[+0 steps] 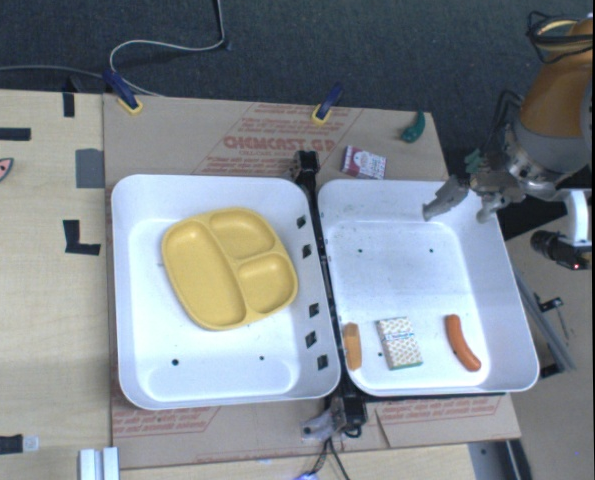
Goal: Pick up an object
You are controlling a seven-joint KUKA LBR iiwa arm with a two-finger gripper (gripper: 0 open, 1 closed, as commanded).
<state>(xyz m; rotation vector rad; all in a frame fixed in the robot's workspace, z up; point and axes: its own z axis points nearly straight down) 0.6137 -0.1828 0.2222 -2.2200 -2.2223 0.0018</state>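
On your left, the left bin (pixel 137 268) holds a yellow divided plate (pixel 232 266); in the right bin (pixel 497 278) a small bun (pixel 352 345), a patterned card box (pixel 400 342) and an orange sausage (pixel 464 342) lie in a row along the near wall. The gripper (pixel 465 196) hovers over that bin's far right corner, well apart from all three, jaws spread wide with nothing between them. Watch the descent: each piece sits near the wall, so a finger may strike the rim, and the round sausage could roll out of a skewed pinch.

Grey arm (pixel 537 158) w/ orange band, black cables.
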